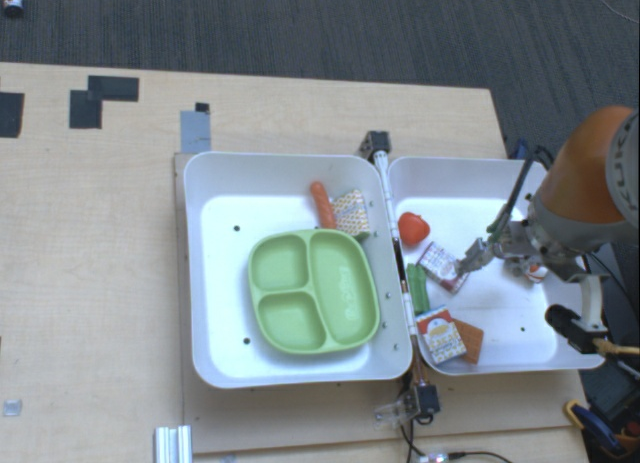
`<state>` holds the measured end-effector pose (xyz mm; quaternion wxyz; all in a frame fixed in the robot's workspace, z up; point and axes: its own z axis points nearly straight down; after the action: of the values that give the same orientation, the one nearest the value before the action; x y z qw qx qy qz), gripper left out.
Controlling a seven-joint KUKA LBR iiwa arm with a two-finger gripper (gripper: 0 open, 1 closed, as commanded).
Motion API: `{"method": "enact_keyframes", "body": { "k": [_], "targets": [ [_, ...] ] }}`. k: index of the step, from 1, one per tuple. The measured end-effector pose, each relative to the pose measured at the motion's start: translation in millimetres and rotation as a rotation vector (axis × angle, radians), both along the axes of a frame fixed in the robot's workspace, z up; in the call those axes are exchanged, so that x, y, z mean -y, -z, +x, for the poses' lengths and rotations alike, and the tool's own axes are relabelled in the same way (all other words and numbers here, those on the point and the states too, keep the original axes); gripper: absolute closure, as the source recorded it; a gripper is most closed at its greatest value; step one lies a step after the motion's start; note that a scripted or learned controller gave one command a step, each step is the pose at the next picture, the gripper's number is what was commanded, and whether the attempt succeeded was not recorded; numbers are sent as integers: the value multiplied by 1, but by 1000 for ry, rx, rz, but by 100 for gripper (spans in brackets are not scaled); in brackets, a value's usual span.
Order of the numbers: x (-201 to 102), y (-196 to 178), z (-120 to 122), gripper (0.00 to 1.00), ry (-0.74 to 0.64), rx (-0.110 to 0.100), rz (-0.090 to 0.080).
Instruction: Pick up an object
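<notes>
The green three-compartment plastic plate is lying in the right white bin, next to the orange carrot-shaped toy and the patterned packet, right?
Not quite. The camera view shows the green three-compartment plastic plate lying in the left white bin, not the right one. The rest holds: the orange carrot-shaped toy and the patterned packet lie next to it, by its far edge.

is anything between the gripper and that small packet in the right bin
Nothing visible. The gripper sits right beside the small packet in the right bin. The red piece lies off to one side.
</notes>
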<state>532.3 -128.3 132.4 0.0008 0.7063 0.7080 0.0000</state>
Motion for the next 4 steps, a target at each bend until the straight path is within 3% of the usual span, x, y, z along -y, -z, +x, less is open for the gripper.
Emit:
{"method": "enact_keyframes", "body": {
  "k": [1, 2, 3, 4],
  "targets": [
    [-31, 43, 33, 0, -3, 7, 2],
    [-33, 29, 38, 100, -9, 20, 2],
    [-33, 29, 37, 0, -10, 20, 2],
    [-34, 41, 27, 0, 0, 24, 0]
  ]
}}
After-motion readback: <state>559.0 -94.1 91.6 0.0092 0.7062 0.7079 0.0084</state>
